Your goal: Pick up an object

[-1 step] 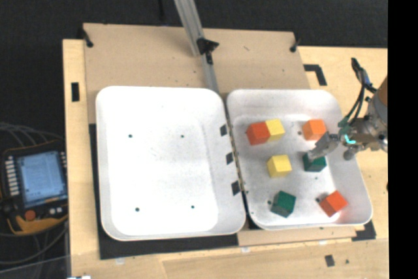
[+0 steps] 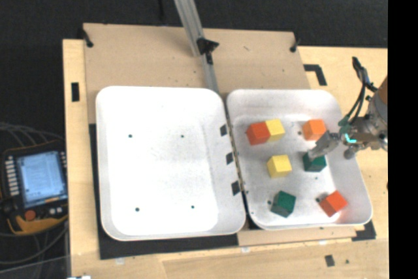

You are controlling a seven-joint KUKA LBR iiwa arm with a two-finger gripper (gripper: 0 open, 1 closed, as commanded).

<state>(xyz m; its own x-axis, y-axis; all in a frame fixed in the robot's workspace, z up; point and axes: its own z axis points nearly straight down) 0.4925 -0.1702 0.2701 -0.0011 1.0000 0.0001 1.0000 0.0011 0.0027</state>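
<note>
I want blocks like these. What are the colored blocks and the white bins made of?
Blocks, like the yellow one: probably painted wood or foam, since they look matte with crisp edges; hard to tell. Bins: likely plastic, smooth, molded white, with rounded corners.

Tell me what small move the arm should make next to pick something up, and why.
Probably lower the gripper straight down onto the green block in the right bin. It sits right at that block near the bin's right side, and nothing shows between its fingers. The orange block lies close behind, so a drift that way could bump it.
</note>
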